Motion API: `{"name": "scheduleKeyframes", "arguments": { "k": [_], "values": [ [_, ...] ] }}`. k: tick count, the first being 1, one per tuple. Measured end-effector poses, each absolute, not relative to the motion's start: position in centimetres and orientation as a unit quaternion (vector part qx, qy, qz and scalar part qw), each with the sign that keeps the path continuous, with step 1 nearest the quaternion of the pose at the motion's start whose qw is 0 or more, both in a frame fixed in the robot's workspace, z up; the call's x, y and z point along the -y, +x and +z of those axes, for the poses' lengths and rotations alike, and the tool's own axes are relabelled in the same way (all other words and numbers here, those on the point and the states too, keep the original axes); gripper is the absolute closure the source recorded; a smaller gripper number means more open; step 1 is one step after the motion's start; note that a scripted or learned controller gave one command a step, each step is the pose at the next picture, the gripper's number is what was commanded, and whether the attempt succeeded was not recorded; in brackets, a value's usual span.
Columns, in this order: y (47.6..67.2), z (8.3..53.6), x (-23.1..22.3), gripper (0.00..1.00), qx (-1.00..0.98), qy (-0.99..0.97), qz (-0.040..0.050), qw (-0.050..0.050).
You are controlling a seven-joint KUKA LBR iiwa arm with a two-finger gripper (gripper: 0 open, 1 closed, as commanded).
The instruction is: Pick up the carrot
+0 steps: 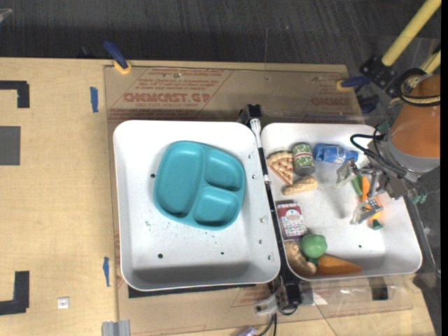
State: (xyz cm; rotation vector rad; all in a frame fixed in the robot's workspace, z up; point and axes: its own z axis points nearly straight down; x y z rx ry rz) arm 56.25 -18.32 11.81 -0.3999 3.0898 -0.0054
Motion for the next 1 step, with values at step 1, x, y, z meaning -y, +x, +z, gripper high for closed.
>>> {"name": "scheduleKeyframes", "arguments": {
  "k": [1],
  "values": [
    [56.73, 8.89, 21.33, 0.0, -1.0, 0.01, 0.0001, 0.006]
  ]
}}
